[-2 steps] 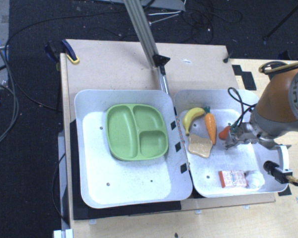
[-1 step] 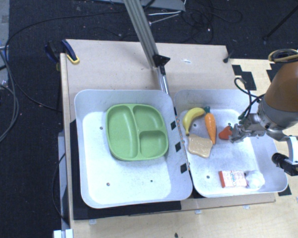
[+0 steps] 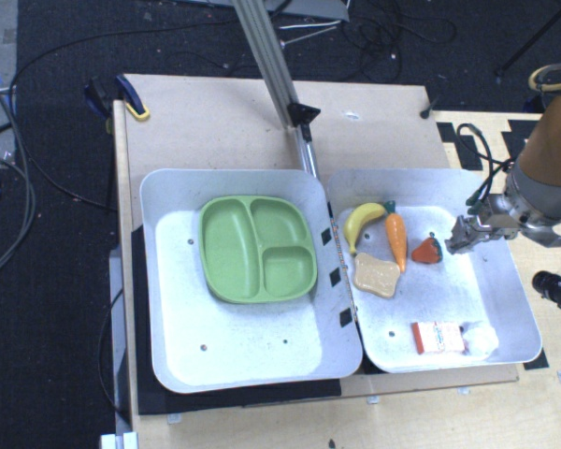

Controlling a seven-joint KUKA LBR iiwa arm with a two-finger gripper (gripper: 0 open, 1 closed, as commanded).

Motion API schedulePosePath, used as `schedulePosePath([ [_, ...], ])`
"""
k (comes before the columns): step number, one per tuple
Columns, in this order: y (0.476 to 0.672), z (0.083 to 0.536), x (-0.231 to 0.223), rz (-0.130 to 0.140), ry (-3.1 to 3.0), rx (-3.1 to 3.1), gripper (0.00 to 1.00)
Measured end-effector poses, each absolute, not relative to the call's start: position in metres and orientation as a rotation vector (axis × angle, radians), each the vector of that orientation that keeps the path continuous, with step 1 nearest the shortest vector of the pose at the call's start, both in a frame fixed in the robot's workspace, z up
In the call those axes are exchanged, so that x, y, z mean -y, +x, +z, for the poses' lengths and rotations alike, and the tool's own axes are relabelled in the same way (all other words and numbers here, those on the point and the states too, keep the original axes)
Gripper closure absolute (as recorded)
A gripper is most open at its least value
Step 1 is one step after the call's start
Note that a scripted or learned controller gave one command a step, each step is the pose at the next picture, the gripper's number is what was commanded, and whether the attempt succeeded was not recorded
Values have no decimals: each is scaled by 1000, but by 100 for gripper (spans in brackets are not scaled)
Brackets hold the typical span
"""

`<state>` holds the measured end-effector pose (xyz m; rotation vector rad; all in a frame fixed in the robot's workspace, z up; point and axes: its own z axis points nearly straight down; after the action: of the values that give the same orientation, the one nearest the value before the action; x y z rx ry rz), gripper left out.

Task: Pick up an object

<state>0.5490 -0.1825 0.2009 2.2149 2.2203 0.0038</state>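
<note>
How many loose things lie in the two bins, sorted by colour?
Green: 1, the divided plate in the left bin
Yellow: 1, the banana
Orange: 1, the carrot
Red: 1, the strawberry
Tan: 1, the bread slice
Red and white: 1, the small box
Total: 6

The two bins [image 3: 178,344] are white. A green plate [image 3: 259,249] sits in the left one. The right one has a yellow banana [image 3: 362,223], an orange carrot [image 3: 396,240] with a green top, a tan bread slice [image 3: 376,275], something red [image 3: 427,251], maybe a strawberry, and a red-and-white box [image 3: 438,338].
</note>
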Motion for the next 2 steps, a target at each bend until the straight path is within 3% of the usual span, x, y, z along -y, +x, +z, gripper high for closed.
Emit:
schedulePosePath([
  [2,549,202,84,2,2215,-2231,100],
])
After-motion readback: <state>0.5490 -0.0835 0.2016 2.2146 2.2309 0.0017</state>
